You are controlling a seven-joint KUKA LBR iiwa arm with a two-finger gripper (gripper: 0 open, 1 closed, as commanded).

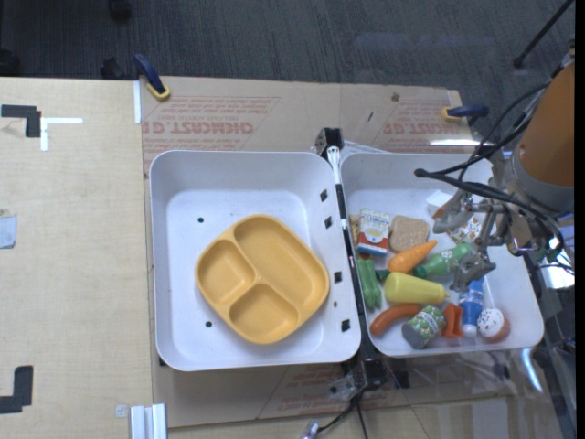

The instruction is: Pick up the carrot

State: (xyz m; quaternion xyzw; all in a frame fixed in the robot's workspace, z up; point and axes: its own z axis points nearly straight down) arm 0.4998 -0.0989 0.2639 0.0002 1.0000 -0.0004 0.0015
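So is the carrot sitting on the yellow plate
No, the carrot lies in the right bin among other toy food.

Dark grey carpet across the far side, with chair wheels at far left. Pale wooden tabletop on the left, covered at centre by flat brown cardboard clipped down with blue clamps. Even, soft light throughout.

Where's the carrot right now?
The carrot lies in the right bin, near its middle, just below the bread slice and above the yellow corn, with the claw close on its right.
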